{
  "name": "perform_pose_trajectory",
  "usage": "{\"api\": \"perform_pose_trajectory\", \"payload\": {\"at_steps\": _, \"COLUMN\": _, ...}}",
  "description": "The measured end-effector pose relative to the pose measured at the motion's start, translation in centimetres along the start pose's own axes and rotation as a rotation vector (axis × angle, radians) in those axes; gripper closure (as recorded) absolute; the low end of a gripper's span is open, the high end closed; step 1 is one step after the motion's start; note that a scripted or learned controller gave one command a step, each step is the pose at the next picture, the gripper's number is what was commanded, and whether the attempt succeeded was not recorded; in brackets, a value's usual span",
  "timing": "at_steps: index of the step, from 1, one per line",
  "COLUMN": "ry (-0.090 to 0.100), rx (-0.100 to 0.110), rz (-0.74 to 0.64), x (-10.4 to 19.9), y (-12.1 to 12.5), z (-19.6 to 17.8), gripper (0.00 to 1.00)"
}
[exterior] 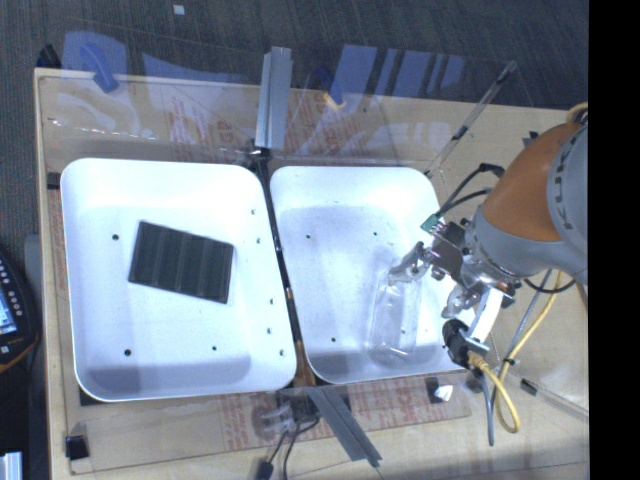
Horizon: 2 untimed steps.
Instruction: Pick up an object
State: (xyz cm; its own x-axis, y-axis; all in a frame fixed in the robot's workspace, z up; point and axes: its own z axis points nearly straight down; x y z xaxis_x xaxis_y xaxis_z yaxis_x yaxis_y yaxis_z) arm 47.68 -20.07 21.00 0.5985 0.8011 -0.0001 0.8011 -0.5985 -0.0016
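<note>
A dark grey ribbed rectangular pad [182, 261] lies flat in the left bin [90, 193], slightly turned. A clear, see-through plastic object [390, 318] rests in the right bin [330, 193], near its front right corner. My gripper [412, 265] reaches in from the right over the right bin's right side. Its tip hangs just above the upper end of the clear object. Whether it touches that object is not visible.
The grey arm with its orange band [530, 193] and yellow and black cables [510, 388] hangs over the right bin's right rim. A metal bracket [272, 98] stands behind the gap between the bins. Clear panels lean at the bench's back edge.
</note>
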Motion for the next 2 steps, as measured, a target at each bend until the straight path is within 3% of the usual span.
{"api": "perform_pose_trajectory", "payload": {"at_steps": 1, "ry": 0.0, "rx": 0.002, "rz": -0.105, "x": 4.9, "y": -3.6, "z": 3.1, "gripper": 0.0}}
{"api": "perform_pose_trajectory", "payload": {"at_steps": 2, "ry": 0.0, "rx": 0.001, "rz": -0.06, "x": 0.4, "y": -0.3, "z": 0.3, "gripper": 0.0}}
